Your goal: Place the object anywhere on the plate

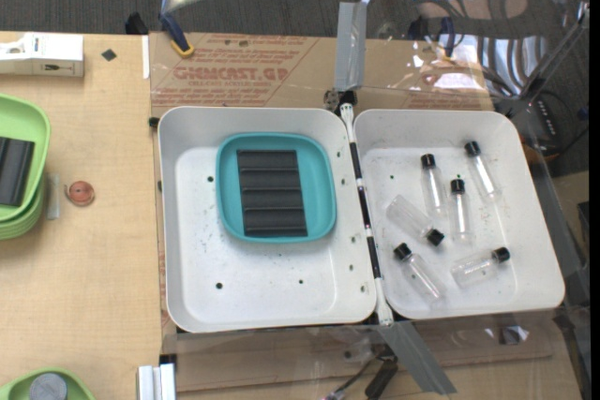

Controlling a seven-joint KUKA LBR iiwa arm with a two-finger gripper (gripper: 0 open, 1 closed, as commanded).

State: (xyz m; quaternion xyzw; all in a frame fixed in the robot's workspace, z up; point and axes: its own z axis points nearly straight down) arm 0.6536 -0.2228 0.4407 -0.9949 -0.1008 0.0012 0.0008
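Observation:
A teal square plate [323, 192] with a dark ribbed insert [273, 193] lies in the left white bin [187, 239], toward its back. Several clear vials with black caps lie scattered in the right white bin [525, 286]. One vial [430, 181] and a second [481, 168] lie near the back. Another vial [459, 209] rests at the middle. A further vial [419, 270] and its neighbour [476, 267] lie near the front. None of the vials touches the plate.
A green tray [28, 122] holding a dark block sits at the far left of the wooden bench. A small reddish disc [81, 192] lies beside it, and a white box [42, 54] at the back left. Cardboard [244, 70] and a clear shield stand behind the bins.

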